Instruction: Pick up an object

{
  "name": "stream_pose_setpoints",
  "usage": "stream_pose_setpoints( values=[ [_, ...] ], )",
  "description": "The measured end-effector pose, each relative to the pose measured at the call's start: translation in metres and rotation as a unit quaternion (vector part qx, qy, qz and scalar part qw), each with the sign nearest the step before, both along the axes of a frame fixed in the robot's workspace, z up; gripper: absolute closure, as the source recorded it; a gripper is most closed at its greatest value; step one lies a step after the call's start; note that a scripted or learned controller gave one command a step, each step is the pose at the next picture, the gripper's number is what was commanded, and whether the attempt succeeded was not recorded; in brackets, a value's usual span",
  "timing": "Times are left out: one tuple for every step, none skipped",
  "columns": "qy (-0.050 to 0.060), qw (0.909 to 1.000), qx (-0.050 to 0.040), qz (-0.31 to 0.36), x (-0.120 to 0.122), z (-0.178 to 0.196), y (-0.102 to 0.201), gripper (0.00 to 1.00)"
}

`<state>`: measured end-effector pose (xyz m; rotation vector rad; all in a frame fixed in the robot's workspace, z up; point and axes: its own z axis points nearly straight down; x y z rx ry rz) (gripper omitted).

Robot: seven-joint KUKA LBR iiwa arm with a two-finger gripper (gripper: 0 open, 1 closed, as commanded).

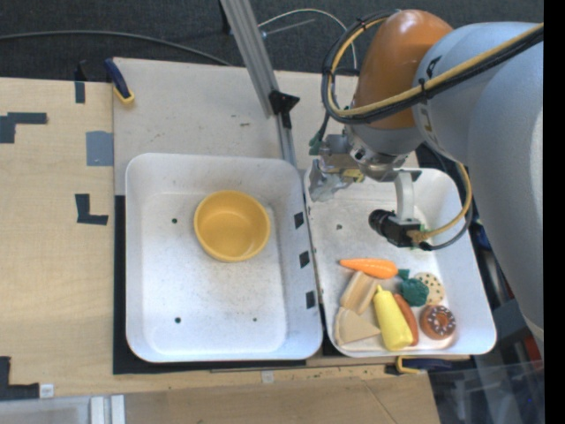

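A: Nearest the camera, toy food: yellow bottle [394, 318], carrot [369, 268], donut [438, 322], near end of the right bin [353, 223].

B: My gripper [325, 184] hangs over its far-left corner; finger state unreadable. I'd travel nearward, centre on the carrot, then descend.

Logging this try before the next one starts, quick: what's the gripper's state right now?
Gripper: cannot be told from this view; it sits over the far left corner of the right bin, nothing visibly held.

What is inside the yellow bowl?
The bowl in the left bin shows only its own yellow floor, nothing inside. Its near inner wall is hidden by the rim.
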<state>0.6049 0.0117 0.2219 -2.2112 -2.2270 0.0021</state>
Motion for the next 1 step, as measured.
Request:
stream_pose_setpoints(
  values=[
    [0.0,1.0,0.0001,0.0,-0.0114,0.0074,0.049,1.0]
  ],
)
